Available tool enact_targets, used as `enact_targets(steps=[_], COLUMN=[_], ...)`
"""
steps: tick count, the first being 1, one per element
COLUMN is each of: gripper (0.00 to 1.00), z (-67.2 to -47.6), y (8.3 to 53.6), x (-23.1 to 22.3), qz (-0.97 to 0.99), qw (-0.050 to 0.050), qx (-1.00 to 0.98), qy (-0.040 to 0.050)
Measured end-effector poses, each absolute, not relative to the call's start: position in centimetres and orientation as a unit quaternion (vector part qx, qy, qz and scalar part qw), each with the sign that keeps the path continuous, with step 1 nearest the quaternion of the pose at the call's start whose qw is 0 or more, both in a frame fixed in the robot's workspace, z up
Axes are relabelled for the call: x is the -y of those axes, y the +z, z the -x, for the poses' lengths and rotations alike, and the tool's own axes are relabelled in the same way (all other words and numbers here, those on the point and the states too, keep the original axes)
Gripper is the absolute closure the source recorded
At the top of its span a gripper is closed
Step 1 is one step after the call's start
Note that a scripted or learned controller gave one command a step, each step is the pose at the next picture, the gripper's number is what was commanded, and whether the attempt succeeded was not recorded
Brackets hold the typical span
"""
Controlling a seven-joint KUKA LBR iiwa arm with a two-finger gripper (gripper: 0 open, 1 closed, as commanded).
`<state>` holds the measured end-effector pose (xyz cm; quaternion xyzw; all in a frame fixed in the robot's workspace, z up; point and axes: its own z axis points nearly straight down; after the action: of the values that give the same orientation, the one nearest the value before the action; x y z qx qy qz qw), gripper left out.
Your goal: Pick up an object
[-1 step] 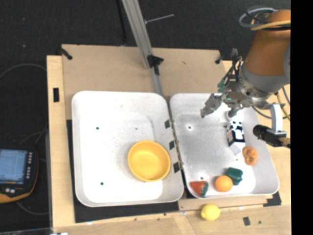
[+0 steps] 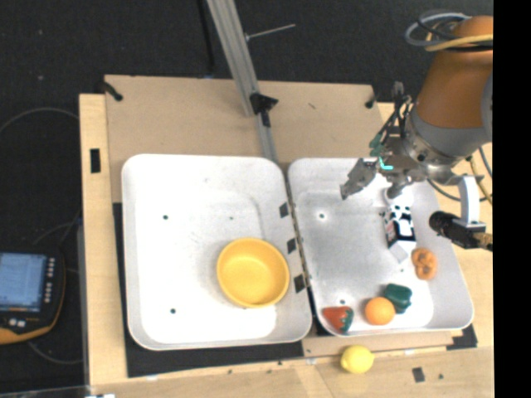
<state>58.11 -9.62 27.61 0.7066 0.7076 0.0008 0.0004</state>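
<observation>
My gripper (image 2: 377,186) hangs over the far part of the right bin (image 2: 348,247), its two fingers spread apart with nothing between them. Along that bin's near and right sides lie a red object (image 2: 338,317), an orange ball (image 2: 380,311), a green object (image 2: 399,295) and a small orange lumpy item (image 2: 425,262). A black-and-white patterned piece (image 2: 401,222) lies just below the gripper's right finger. A yellow bowl (image 2: 253,272) sits in the left bin (image 2: 182,214).
A yellow lemon-like fruit (image 2: 357,359) lies on the bench outside the right bin's near edge. A slanted metal rail (image 2: 241,65) rises from between the bins at the back. A handheld screen (image 2: 25,293) rests at far left.
</observation>
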Motion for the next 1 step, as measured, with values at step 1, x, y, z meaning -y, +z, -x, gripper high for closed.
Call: enact_targets(steps=[1], gripper=[0.0], z=[-57.62], y=[21.57], x=[9.22], qz=[-0.708], qw=[-0.001], qx=[-0.707], qy=[-0.002])
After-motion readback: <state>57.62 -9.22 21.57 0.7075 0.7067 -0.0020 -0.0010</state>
